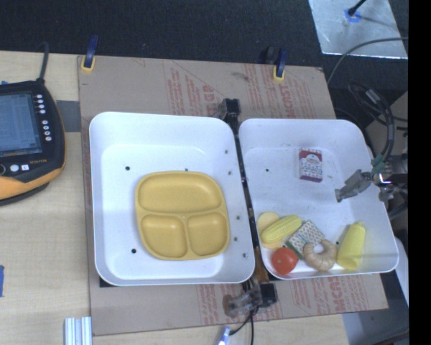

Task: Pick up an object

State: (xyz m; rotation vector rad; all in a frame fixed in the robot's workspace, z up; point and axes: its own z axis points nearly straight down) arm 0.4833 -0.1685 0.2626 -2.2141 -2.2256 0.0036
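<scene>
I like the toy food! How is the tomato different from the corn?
The tomato is red and round; the corn is yellow and long. The tomato sits at the bin's front edge; the corn lies slanted just behind it. Both share the right bin's front pile.

Even bright overhead light, soft shadows, slight blur, white bins [108, 192] glaring.

Pale wooden bench [36, 250] carrying a brown cardboard sheet [201, 85], two white bins [108, 192] sitting side by side on the cardboard, a handheld screen unit [18, 139] resting at the left edge.
</scene>
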